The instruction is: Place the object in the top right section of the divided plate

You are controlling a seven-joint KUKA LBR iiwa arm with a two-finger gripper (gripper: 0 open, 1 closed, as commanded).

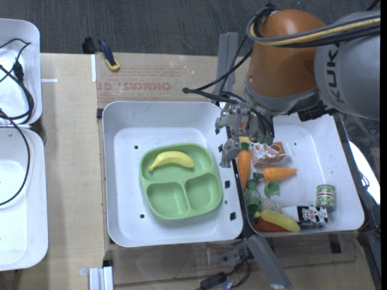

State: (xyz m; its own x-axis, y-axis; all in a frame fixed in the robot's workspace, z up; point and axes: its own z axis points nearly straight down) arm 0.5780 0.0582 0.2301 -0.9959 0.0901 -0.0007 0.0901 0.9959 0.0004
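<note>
A green divided plate lies in the left bin, with one long section at the back and two smaller ones at the front. A yellow banana rests in the back section, toward its left. My gripper hangs under the orange wrist band over the left rim of the right bin. It is just above an upright orange carrot and beside a clear snack packet. Nothing can be seen held in it.
The right bin also holds a second carrot, a green toy vegetable, a small green can, a cow-patterned box, a yellow piece on a red one, and a green bottle. Cables lie at far left.
</note>
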